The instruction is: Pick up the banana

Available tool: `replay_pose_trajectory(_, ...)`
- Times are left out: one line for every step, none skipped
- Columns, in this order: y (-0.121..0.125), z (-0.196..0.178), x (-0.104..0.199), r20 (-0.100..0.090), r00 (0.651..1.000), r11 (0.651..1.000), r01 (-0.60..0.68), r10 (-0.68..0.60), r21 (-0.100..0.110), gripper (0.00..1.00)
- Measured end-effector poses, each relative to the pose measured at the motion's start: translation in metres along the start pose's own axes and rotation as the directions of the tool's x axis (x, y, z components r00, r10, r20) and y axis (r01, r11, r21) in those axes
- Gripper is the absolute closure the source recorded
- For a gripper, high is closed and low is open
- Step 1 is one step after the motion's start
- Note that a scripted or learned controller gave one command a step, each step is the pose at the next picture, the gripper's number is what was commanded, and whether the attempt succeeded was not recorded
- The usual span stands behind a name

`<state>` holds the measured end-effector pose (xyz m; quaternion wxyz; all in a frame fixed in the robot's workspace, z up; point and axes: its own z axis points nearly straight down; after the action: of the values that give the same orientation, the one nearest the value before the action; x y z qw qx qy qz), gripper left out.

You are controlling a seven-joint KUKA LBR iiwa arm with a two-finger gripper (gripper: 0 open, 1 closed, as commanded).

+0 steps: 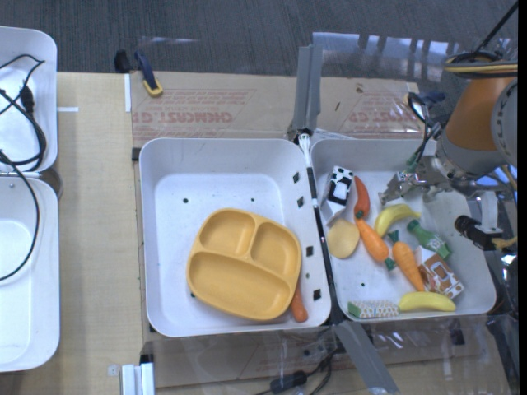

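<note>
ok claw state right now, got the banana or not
claw: cannot be told whether open or closed; no banana seen in it. It sits just above a banana in the right bin.

Two shallow white bins sit side by side: the left bin point(165, 220) and the right bin point(482, 299). One yellow divided tray point(244, 263) lies in the left one.

Two bananas: one point(395, 217) upper, one point(426, 303) lower. Four carrots: point(361, 197), point(372, 240), point(408, 266) and point(299, 308). One black-and-white toy point(340, 184), one tan disc point(342, 239), one small printed box point(440, 276).
</note>
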<state>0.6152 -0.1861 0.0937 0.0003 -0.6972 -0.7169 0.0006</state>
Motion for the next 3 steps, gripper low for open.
replay_pose_trajectory(-0.0212, 0.0019, 0.0564, 0.0, 0.998, 0.998, -0.058, 0.058, 0.0, 0.0)
replay_pose_trajectory(-0.0218, -0.0046, 0.0559, 0.0, 0.998, 0.998, -0.06, 0.06, 0.004, 1.0)
replay_pose_trajectory(-0.0219, -0.0046, 0.0558, 0.0, 0.998, 0.998, -0.06, 0.06, 0.004, 0.0)
